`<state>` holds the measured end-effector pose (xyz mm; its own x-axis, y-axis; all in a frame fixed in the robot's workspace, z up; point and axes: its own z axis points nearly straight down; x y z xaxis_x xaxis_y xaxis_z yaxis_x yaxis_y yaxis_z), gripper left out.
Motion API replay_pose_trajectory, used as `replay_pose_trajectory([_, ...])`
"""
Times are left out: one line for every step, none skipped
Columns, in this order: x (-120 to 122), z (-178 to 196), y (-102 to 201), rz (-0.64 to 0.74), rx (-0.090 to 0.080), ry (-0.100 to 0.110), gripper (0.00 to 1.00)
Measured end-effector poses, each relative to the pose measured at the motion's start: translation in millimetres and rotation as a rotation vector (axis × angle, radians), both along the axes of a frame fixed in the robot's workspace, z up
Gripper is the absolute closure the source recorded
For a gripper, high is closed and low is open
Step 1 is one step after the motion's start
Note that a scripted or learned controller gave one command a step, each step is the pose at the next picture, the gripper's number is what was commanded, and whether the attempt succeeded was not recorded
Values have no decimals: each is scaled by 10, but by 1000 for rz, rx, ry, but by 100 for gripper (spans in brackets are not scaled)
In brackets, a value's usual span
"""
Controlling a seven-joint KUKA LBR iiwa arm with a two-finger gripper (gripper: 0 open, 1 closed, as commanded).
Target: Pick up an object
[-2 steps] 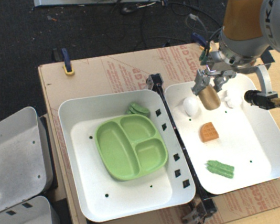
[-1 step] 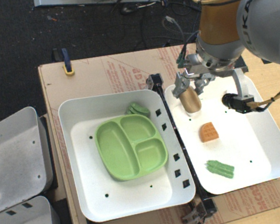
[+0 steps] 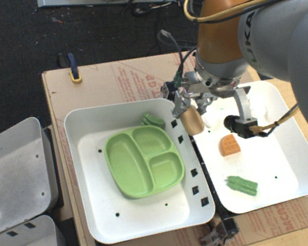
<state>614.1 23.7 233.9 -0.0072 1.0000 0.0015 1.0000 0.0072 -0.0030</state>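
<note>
Locate the gripper (image 3: 191, 106) over the line where the left bin (image 3: 95, 188) and the right bin (image 3: 282, 156) meet, toward their far ends. Treat its state as undetermined: seen from above through a clutter of cables and brackets, too crowded to read as released or clenched.

Find the tan cylinder (image 3: 192, 122) directly below the gripper, at the right bin's left edge. Upper end hidden behind the gripper hardware. Cannot tell whether gripped, merely touched, or standing free on the bin floor.

In the left bin, note the green divided plate (image 3: 146, 160), with three compartments, lying flat near the centre. Just past its far right corner, note a small green piece (image 3: 152, 120), partly hidden by the plate's rim and hard to identify by shape.

In the right bin, note an orange block (image 3: 229, 145), near the tan cylinder on its right but apart from it. Nearer the front, note a green ridged piece (image 3: 242, 185), well apart from the gripper.

Expect no clear reading of the right bin's far end: largely covered by the arm (image 3: 284, 27), with white on white below it and nothing distinct to make out.
</note>
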Motion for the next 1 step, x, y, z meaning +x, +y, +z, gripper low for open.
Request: replay_pose_trajectory([-23,-26,602,1,0,-2,100])
